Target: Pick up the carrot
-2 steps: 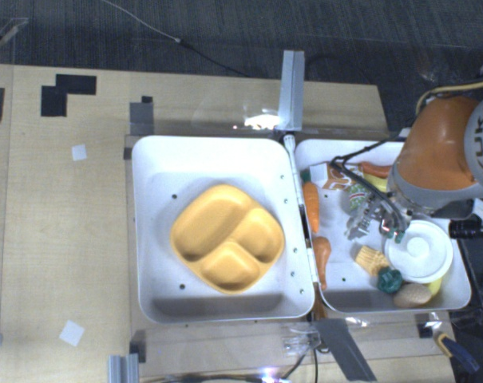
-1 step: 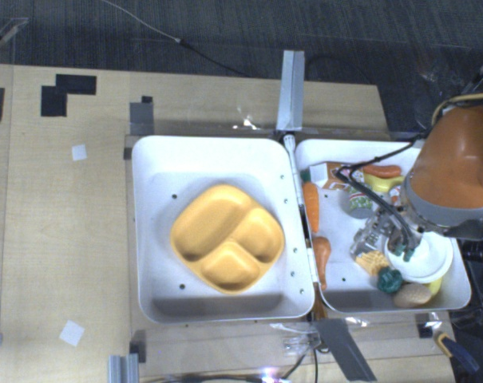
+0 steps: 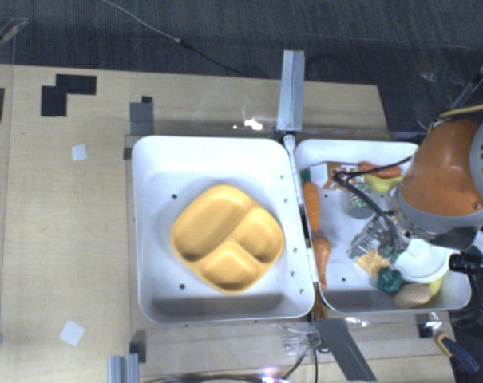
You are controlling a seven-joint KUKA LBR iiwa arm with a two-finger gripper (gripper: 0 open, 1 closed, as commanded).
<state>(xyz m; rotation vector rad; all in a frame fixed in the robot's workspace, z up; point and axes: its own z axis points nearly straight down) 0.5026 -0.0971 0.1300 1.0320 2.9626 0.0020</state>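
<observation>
The arm (image 3: 445, 174), grey with an orange band, reached into the right bin (image 3: 334, 297) from the right. White letters, seemingly "KU", could be read on its grey body at the frame's edge; no other writing was legible. Its fingers (image 3: 375, 242) hung low over the middle of that bin, metal and tangled with a black cable (image 3: 361, 194); whether they were spread or clenched could not be told, and nothing was visibly held between them.

A carrot (image 3: 322, 260) lay just to the left of the fingers, along the bin's left wall, apart from them. A second orange, carrot-like piece (image 3: 310, 204) lay further up along the same wall.

Just below the fingers sat a yellow corn-like piece (image 3: 371, 261) and a dark green item (image 3: 389, 280), with a tan rounded item (image 3: 412, 295) beyond that near the bin's front edge. Above the fingers, near the far wall, lay a yellow-green item (image 3: 380, 183).

Well to the left of the fingers, the left bin (image 3: 153, 238) held a yellow divided tray (image 3: 227, 236) with three compartments. Both bins rested on a pale wooden worktop (image 3: 57, 246).
</observation>
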